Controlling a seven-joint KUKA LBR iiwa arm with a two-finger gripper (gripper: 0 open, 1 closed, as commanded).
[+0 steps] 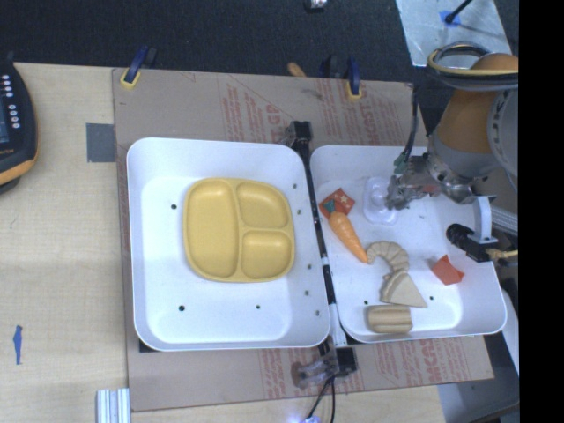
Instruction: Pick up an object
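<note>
The claw point(398, 192) sits low in the right bin point(480, 320), its grip state impossible to tell, touching a clear cup point(379, 203). A carrot point(348, 236) lies just left-below it.

Legible text: none. Brown cardboard sheet point(220, 104) under the two bins: faint red printed lettering in repeated bands along its top and bottom margins (too small and blurred to make out). Black handheld device point(13, 122) at the left edge: rows of small light buttons, their markings unreadable.
</note>
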